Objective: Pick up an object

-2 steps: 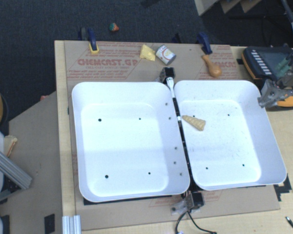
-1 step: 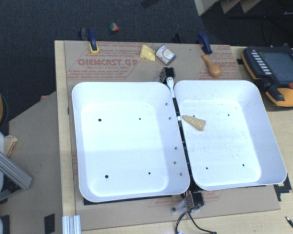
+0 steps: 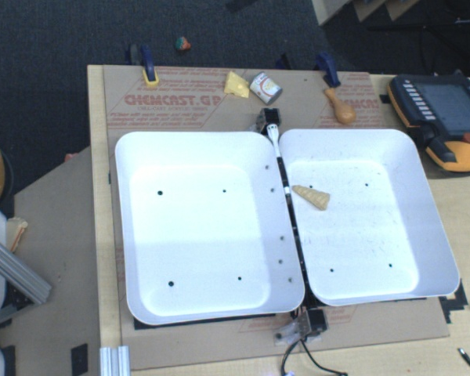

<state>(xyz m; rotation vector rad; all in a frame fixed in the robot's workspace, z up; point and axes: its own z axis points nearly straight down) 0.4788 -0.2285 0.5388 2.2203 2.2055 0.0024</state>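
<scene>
tgt: tan cone-shaped piece (image 3: pixel 311 197) lying flat in right bin (image 3: pixel 423 210), upper-left, nr centre divider | gripper: can't tell state, nothing seen held | left bin (image 3: pixel 141 233) likely drop side | strays on board behind bins: yellow wedge (image 3: pixel 236 85), small can (image 3: pixel 265 88)

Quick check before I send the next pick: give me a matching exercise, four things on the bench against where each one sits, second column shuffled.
Things:
1. tan cone
2. yellow wedge
3. wooden-handled tool
4. teach pendant

Places:
A. on the bench right of the right bin, at the edge of view
B. on the cardboard behind the left bin
C. inside the right bin, near its left wall
D. on the cardboard behind the right bin

Pairs: 1-C, 2-B, 3-D, 4-A
</scene>
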